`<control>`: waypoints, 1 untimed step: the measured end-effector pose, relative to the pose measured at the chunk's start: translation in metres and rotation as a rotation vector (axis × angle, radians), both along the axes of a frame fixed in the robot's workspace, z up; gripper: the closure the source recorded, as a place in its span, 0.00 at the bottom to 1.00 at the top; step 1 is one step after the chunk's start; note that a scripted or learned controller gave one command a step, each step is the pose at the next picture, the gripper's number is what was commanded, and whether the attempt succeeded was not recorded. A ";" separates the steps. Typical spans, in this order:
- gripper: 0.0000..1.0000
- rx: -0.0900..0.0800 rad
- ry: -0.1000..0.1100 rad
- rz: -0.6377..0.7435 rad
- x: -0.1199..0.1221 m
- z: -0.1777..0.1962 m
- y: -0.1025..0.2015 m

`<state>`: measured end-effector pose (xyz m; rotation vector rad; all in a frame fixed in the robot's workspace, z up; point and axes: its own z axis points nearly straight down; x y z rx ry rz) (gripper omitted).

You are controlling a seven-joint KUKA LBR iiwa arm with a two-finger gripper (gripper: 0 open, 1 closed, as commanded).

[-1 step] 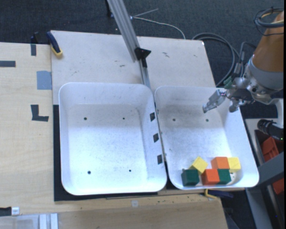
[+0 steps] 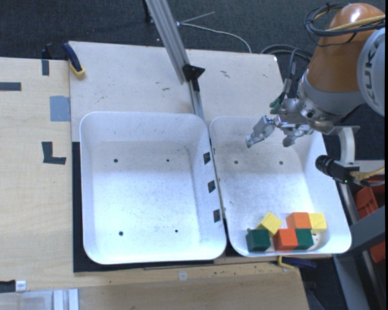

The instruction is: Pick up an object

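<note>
Several small blocks lie clustered at the near edge of the right bin (image 2: 246,179): a yellow block (image 2: 270,223), an orange block (image 2: 299,220), a second yellow block (image 2: 317,222), a dark green block (image 2: 258,239), a red-orange block (image 2: 286,239) and a green block (image 2: 304,237). My gripper (image 2: 273,134) hangs over the far end of the right bin, well away from the blocks. Its fingers (image 2: 258,134) are spread apart with nothing between them.
The left bin (image 2: 142,186) sits beside the right one, separated by a shared rim with black clips. A slanted metal rail (image 2: 171,34) rises behind the bins. A yellow-blue tool (image 2: 74,60) lies at the far left of the board.
</note>
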<state>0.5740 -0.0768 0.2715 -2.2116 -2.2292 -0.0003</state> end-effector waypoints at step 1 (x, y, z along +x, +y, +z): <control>0.00 -0.002 0.008 -0.014 -0.084 -0.044 -0.051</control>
